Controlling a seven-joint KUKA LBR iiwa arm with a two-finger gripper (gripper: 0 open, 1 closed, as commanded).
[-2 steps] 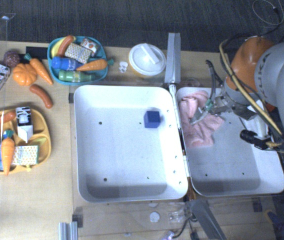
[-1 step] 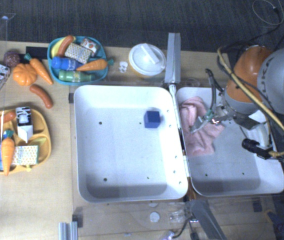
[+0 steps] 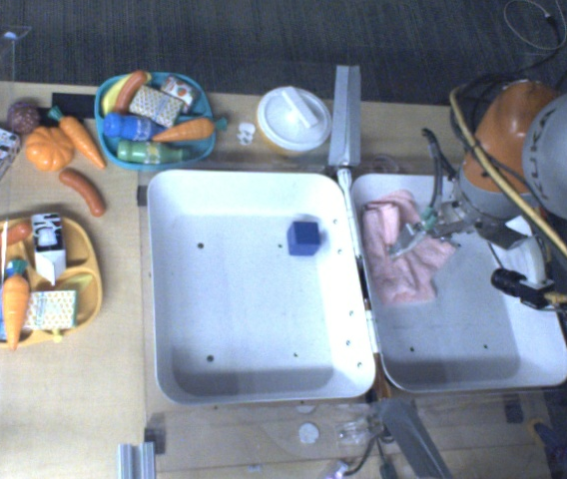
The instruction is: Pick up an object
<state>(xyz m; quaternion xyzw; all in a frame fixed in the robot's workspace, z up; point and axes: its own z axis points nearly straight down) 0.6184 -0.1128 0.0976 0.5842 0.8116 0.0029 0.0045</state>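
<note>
Overhead slanted view of the table [image 3: 114, 407] carrying two shallow white bins side by side. The left bin [image 3: 254, 367] holds a single blue cube [image 3: 304, 237], lying toward the bin's 1 o'clock corner, apart from the walls. The right bin [image 3: 483, 357] holds a crumpled pink cloth [image 3: 401, 263] against its 9 o'clock wall. The grey arm with its orange band [image 3: 508, 128] enters from 3 o'clock; its gripper [image 3: 415, 233] sits low over the cloth's 2 o'clock part. The fingers touch or nearly touch the fabric, but whether they are parted or closed cannot be told. Beyond the bins, at 10 o'clock, a blue bowl [image 3: 124, 156] and, at 8 o'clock, a yellow tray [image 3: 86, 267] carry toy foods. A white lidded container [image 3: 293, 118] stands at 12 o'clock.
</note>
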